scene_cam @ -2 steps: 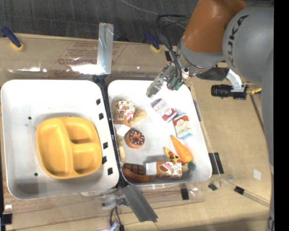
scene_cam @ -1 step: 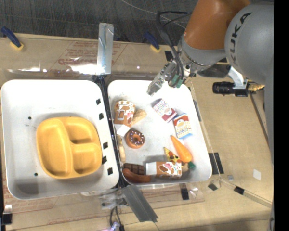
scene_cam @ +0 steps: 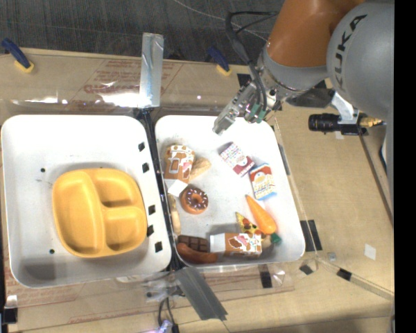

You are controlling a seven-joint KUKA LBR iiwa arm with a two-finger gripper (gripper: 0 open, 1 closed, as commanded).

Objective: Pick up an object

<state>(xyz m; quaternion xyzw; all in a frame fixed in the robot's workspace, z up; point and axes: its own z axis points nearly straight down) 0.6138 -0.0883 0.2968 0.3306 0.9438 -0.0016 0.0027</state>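
I watched the gripper (scene_cam: 225,121), its 2 fingers spread and bare, hang above the back rim of the right bin (scene_cam: 286,186), so the approach step was in hand and next called for descending onto the donut (scene_cam: 193,200) mid-bin.

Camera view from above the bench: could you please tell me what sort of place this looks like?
Probably a robotics lab's grasping test bench: a KUKA arm reaches over two taped-down white bins, the right one holding toy food such as a donut and carrot, the left one a yellow divided tray.
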